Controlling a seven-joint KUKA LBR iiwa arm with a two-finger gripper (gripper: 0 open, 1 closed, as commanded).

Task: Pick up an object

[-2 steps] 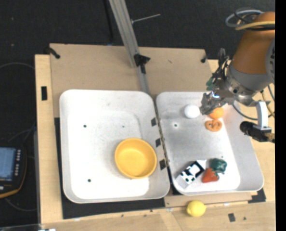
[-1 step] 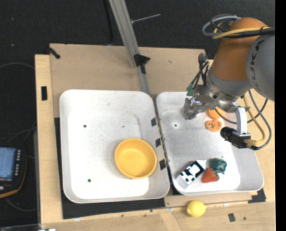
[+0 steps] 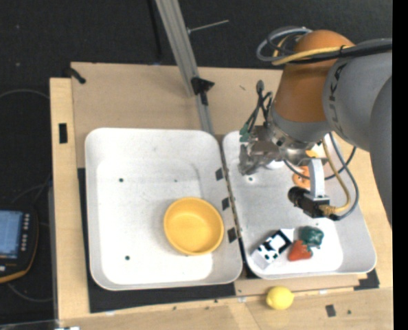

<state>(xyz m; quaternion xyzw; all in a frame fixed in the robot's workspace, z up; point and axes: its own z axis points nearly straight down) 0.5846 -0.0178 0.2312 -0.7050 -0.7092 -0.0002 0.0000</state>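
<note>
The arm point(image 3: 341, 67) comes in over the right bin point(image 3: 273, 201), its orange band above the wrist. The right bin is the landmark here. To its left sits the left bin point(image 3: 121, 184), touching it along one edge, and in that bin's near half lies a yellow bowl point(image 3: 194, 225). The gripper point(image 3: 251, 162) hangs over the right bin's far left corner, above bare floor; whether its jaws are spread or pressed together I cannot tell, and nothing shows between them. In the right bin's near end lie a black-and-white block point(image 3: 273, 246), a red piece point(image 3: 299, 251) and a green piece point(image 3: 312, 236), close together. Just outside its near rim rests a lemon point(image 3: 279, 298) on the bench. Judging by this, no object is picked yet: choosing, closing and lifting all remain.
</note>
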